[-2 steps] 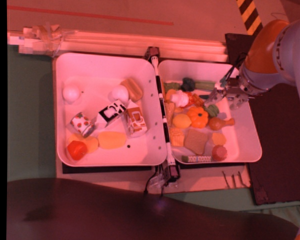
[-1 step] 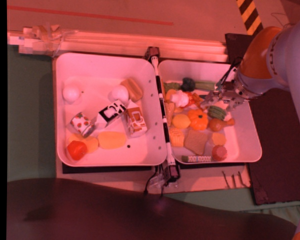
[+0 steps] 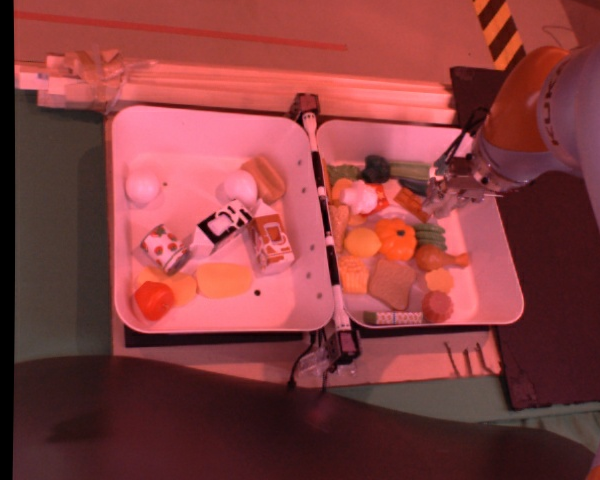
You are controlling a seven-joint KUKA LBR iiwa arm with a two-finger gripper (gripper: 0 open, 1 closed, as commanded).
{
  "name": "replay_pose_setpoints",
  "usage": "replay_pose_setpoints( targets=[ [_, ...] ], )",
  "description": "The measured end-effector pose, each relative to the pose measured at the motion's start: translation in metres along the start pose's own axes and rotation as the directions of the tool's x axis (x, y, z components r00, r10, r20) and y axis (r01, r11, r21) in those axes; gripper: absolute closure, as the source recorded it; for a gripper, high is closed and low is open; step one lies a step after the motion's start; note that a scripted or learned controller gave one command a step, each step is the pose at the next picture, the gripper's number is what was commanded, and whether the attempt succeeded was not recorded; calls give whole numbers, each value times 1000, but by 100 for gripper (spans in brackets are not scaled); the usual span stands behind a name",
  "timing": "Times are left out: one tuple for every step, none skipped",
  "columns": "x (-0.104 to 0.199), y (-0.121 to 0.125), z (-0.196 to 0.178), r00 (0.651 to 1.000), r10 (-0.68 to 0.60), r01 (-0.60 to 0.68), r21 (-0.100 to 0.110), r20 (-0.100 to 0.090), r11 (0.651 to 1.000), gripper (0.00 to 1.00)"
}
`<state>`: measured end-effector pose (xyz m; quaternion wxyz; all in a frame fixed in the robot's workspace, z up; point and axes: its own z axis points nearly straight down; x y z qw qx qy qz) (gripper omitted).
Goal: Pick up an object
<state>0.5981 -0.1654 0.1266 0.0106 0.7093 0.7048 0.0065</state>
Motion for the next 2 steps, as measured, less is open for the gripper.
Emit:
replay_pose_setpoints(
  targets=[
    [4,3,-65,1000,-5,5,13,-2,1000,100],
    [-7,10,-119,1000,-4,4,12,-1,1000,100]
  ],
)
